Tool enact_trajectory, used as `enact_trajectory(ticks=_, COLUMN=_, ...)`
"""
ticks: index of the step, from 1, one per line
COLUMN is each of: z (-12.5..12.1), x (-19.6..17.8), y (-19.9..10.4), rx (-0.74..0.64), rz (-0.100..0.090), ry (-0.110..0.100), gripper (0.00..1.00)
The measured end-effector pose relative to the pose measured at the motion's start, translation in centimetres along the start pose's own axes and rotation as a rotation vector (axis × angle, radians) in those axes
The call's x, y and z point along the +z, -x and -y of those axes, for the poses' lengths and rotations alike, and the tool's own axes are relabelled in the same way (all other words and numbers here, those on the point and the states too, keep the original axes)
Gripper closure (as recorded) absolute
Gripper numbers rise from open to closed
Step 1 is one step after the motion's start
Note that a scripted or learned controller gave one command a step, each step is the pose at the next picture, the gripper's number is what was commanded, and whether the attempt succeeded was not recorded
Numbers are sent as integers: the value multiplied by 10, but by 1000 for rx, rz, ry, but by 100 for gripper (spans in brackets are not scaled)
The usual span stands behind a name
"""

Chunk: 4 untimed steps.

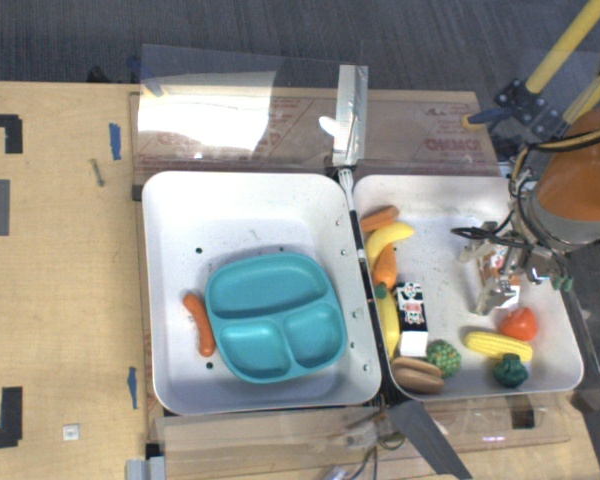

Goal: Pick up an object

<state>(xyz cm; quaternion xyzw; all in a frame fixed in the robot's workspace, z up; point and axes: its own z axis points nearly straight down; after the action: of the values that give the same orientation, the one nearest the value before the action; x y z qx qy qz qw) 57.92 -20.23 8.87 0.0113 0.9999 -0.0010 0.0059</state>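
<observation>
Gripper (499, 290) hangs low in the right bin (450, 200); honestly can't tell if it's open or closed. Tomato (519, 322) sits just below-right, corn (497, 344) beyond it. They're crowded, so it'll probably nudge one and grab nothing.

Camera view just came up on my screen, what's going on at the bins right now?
The arm's gripper hangs low over the right bin, just above a red tomato-like toy and a corn cob. I can't see anything held in it. More toy food lies along that bin's left wall, including a banana and a broccoli. The left bin holds a teal divided plate with a sausage beside it.
</observation>
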Motion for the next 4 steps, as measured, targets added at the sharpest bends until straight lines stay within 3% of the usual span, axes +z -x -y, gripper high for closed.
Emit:
enact_trajectory(ticks=1, z=-1, x=-14, y=4, rx=-2, rz=15, ry=-3, gripper=100)
enact_trajectory(ticks=2, z=18, x=1, y=35, rx=-358, rz=-2, ry=4, gripper=100)
enact_trajectory(ticks=3, z=11, x=1, y=37, rx=-362, rz=1, ry=13, gripper=0)
enact_trajectory(ticks=4, z=-16, x=0, y=6, rx=-258, rz=-2, ry=2, gripper=0)
